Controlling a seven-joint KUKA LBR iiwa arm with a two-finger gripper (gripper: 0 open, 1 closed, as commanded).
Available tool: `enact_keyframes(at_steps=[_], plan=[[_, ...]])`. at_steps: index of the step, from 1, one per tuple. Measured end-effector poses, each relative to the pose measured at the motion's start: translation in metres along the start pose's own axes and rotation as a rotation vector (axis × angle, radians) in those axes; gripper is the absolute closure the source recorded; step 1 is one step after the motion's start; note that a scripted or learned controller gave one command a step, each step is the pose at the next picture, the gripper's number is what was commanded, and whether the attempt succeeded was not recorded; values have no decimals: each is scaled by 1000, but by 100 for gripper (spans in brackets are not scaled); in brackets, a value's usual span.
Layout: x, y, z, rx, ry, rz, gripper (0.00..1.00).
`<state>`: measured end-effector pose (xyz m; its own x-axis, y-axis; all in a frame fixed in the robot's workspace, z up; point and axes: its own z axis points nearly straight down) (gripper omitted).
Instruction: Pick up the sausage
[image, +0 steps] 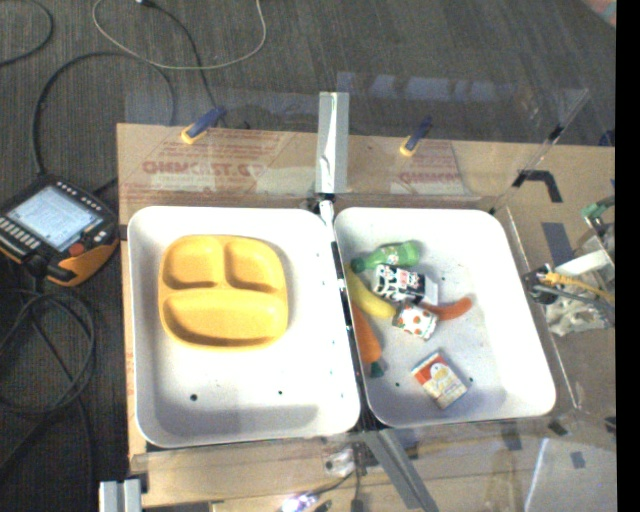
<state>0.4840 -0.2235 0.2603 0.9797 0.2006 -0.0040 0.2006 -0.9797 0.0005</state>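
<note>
The sausage (453, 308) is a small curved red-orange piece lying in the right bin (500, 250), a little right of its middle. Its left end touches a small white and red box (414, 321). Just up and left of it lies a black and white carton (404, 284).
The right bin also holds a green bottle (385, 257), a banana (368, 299), a carrot (370, 341) along the left wall and an orange and white carton (440, 381) near the front. A yellow divided tray (226, 290) sits in the left bin (240, 400). Cables and tools (570, 292) lie right of the bins.
</note>
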Motion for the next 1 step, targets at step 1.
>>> enact_keyframes(at_steps=[1], plan=[[0,0,24,1,-1,0,100]])
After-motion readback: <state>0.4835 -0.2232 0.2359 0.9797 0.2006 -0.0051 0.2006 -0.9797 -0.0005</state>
